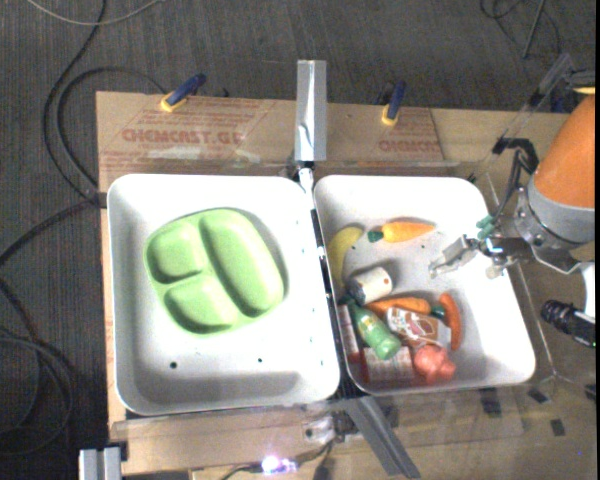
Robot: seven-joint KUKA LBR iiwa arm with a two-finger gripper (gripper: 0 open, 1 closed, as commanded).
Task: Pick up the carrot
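A carrot [407,231] with a green stem end lies in the right bin [500,368], near its back wall. A second orange carrot-like piece [408,306] lies lower in the pile, and a thin orange-red one [450,321] lies beside it. My gripper [454,255] hangs over the right part of that bin, right of and slightly below the upper carrot and apart from it. Nothing shows in it.
The right bin also holds a yellow banana [342,248], a white cylinder [373,284], a green bottle [376,334], a printed packet [412,324] and a red piece [433,364]. A green divided tray [216,268] sits in the left bin [130,368].
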